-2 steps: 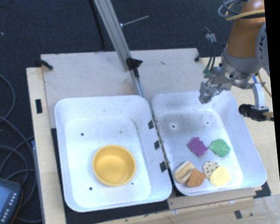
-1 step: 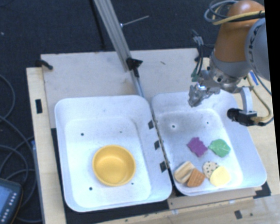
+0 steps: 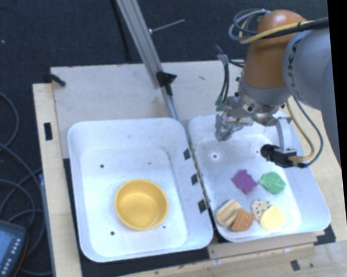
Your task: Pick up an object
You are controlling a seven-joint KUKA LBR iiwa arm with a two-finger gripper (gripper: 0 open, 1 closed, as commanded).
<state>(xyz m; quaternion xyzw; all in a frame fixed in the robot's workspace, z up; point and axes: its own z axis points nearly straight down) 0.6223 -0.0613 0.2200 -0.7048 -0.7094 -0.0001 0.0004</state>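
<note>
While the arm [image 3: 299, 51] is reaching in from the right, everything is lying as listed, each place given against the seam where the two bins meet.

Left bin [image 3: 83, 143]: lying left of the seam, its right wall touching it.
Yellow bowl [image 3: 141, 204]: sitting upright in the left bin, left of the seam, toward the near end.
Right bin [image 3: 316, 213]: lying right of the seam.
Tan block [image 3: 227, 210]: resting just right of the seam at the near end, touching an orange piece [image 3: 243, 220].
Gripper [image 3: 223, 131]: hovering right of the seam over the far part of the right bin; fingers too blurred to tell whether apart or together, nothing showing between them.
Purple piece [image 3: 244, 180]: lying right of the seam, mid-bin.
Speckled piece [image 3: 260, 206]: sitting beyond the orange one.
Yellow piece [image 3: 273, 218]: lying beside it.
Green piece [image 3: 273, 182]: lying farthest from the seam.
</note>
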